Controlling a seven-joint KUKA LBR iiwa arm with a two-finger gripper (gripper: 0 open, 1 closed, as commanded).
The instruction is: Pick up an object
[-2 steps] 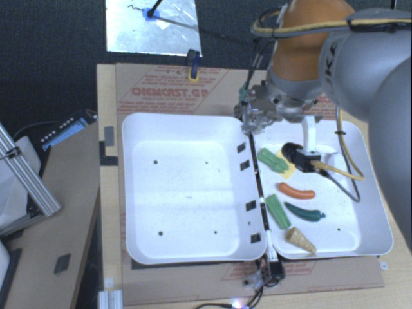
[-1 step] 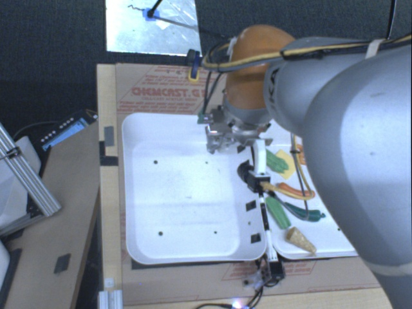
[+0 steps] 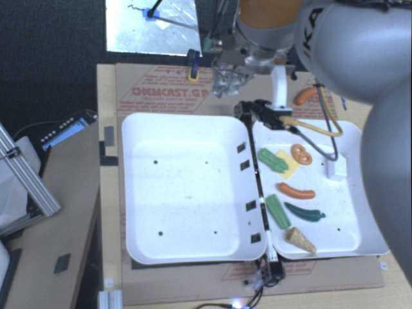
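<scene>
An object to pick has yet to be singled out; the candidates all lie in the right bin point(image 3: 347, 237), loosely scattered on its white floor. Toward its far side a green pickle-like piece point(image 3: 272, 159) rests partly on a pale yellow slice point(image 3: 290, 166), with a small pretzel point(image 3: 300, 153) just to their right. Nearer the middle lies an orange sausage point(image 3: 296, 190). Below it a light green pod point(image 3: 278, 211) sits close to the divider between the bins, a dark green pepper point(image 3: 304, 212) lies just right of it, and a tan cone point(image 3: 300, 239) is nearest of all. They lie mostly apart from one another, which would leave room for fingers to come down around a single piece; the pickle on the slice is the awkward pair.

The left bin point(image 3: 180, 192) shows bare white floor. Both bins rest on a cardboard sheet point(image 3: 167, 94).

The gripper point(image 3: 226, 82) hangs over the cardboard beyond the far edge of the bins, near the seam between them and well apart from every item. Nothing sits between its fingers, but the view is too blurred there to say whether they are apart or together. By my reading the pick has not begun: the arm point(image 3: 347, 37) must first travel nearer and rightward over the right bin before descending.

Another orange piece point(image 3: 308, 96) lies outside the bins, on the far right, partly hidden by the arm.
</scene>
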